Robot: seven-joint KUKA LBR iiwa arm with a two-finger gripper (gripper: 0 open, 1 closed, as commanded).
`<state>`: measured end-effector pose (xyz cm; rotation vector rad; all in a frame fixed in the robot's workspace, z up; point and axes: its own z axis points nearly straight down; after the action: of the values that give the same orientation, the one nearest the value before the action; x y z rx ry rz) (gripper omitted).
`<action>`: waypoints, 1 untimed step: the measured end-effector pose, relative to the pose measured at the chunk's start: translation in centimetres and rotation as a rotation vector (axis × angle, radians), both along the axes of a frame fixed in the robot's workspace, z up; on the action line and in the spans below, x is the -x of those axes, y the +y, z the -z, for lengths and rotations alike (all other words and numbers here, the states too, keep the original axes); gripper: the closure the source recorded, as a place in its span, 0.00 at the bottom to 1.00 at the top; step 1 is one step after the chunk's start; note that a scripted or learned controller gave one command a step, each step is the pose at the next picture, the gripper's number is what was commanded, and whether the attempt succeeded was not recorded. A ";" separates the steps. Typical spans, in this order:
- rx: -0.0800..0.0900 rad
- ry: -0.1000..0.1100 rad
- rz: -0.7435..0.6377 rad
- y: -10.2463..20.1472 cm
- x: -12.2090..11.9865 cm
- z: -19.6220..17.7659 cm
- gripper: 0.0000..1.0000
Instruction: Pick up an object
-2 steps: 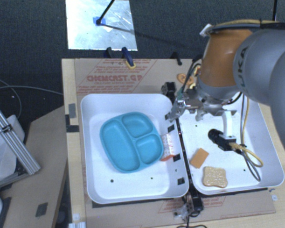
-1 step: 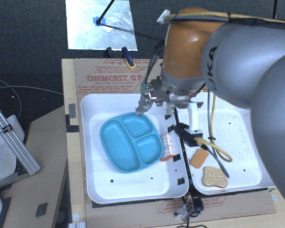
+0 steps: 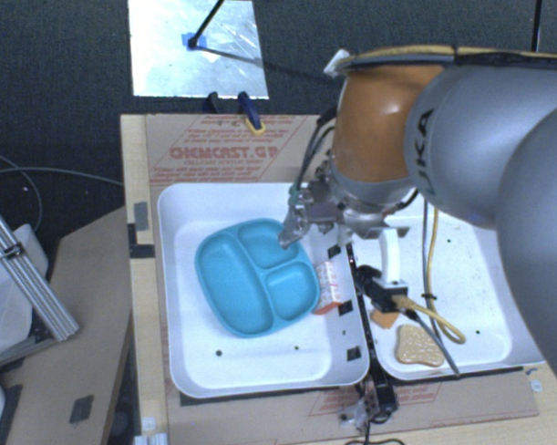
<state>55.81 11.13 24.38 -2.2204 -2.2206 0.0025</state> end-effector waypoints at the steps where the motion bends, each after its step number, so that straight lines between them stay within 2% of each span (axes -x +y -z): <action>1: 0.002 0.003 0.003 -4.1 0.5 6.3 0.00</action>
<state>55.33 7.08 18.06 -2.2240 -2.2165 0.0079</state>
